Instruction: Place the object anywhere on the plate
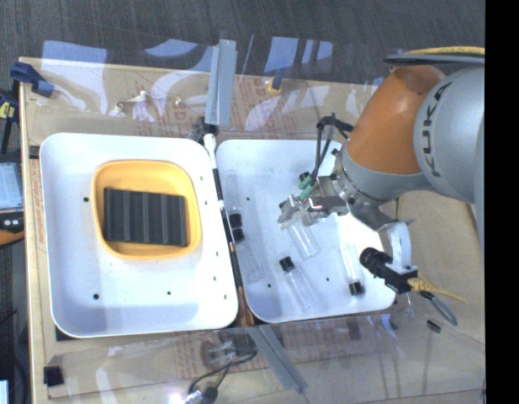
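1. One clear tube-like piece (303,242), probably the object, lay in the right bin (267,167), just below the claw (303,209).
2. Claw open or closed: could not tell.
3. Yellow plate (145,173) sat in the left bin (74,293). The grasp needed centring on the piece before lifting.

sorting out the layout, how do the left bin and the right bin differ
The left bin holds a yellow plate with a dark ribbed insert; the right bin holds small dark pieces scattered on its floor. The gripper and the arm hang over the right bin, while nothing hangs over the left bin. Both are shallow, white and round-cornered, set side by side.
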Action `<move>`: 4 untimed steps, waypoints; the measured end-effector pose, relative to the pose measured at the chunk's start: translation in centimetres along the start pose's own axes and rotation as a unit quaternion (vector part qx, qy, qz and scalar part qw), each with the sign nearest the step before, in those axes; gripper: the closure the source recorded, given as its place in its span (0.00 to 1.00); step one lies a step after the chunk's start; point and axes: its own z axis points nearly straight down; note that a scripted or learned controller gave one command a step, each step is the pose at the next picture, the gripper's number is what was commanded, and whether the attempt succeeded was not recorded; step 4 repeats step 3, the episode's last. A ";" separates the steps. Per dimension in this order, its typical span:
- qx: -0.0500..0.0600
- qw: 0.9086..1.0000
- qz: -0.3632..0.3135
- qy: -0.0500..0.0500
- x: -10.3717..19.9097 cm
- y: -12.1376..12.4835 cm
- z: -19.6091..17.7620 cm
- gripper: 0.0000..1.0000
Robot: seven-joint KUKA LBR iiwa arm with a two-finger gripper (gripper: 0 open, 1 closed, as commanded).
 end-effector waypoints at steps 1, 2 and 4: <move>0.000 0.994 -0.109 0.000 3.2 7.3 2.5 1.00; 0.002 0.971 -0.239 0.001 9.1 5.7 2.3 1.00; 0.002 0.971 -0.239 0.001 9.0 5.7 2.3 0.00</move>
